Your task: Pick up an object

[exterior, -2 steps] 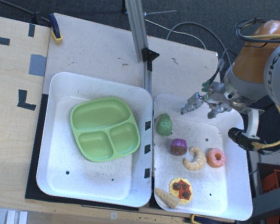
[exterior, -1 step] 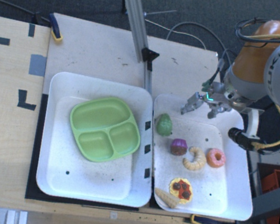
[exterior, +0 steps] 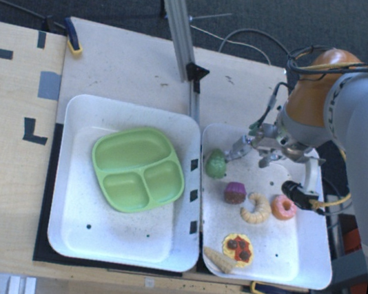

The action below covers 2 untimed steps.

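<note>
Left white bin (exterior: 70, 180): light-green three-compartment plastic tray (exterior: 138, 168) lying flat, likely a drop spot | right white bin (exterior: 308, 258): round green toy fruit (exterior: 216, 163) sitting at its left wall, just left of gripper (exterior: 253, 153) | gripper hovering, carrying nothing; how far its fingers are spreading, I cannot tell.

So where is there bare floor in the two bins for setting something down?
Left bin: a strip below and left of the green tray. Right bin: its lower right corner, beyond the pizza piece. Crowded around the purple piece, croissant and donut.
</note>
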Available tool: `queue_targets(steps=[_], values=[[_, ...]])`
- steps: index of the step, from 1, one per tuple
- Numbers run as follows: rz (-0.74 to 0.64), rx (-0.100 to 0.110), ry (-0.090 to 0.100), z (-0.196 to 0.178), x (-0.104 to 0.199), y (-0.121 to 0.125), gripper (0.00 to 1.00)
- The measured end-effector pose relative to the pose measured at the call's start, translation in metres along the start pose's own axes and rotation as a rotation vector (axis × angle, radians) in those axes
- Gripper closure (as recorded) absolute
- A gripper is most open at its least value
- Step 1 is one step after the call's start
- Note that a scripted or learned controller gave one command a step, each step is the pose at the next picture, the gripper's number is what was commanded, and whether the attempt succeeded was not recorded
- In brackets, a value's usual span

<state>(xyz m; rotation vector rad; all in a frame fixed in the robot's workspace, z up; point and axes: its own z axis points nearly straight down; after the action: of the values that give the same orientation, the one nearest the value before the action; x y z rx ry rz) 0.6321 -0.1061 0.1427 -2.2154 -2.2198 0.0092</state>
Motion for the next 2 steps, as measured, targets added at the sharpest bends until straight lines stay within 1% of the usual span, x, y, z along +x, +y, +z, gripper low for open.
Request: queue_targets(steps=[1, 2], values=[[0.000, -0.025, -0.003, 0.0309, -0.0002, 0.0057, 0.00], [-0.001, -0.024, -0.001, 0.0222, 0.0005, 0.0056, 1.00]])
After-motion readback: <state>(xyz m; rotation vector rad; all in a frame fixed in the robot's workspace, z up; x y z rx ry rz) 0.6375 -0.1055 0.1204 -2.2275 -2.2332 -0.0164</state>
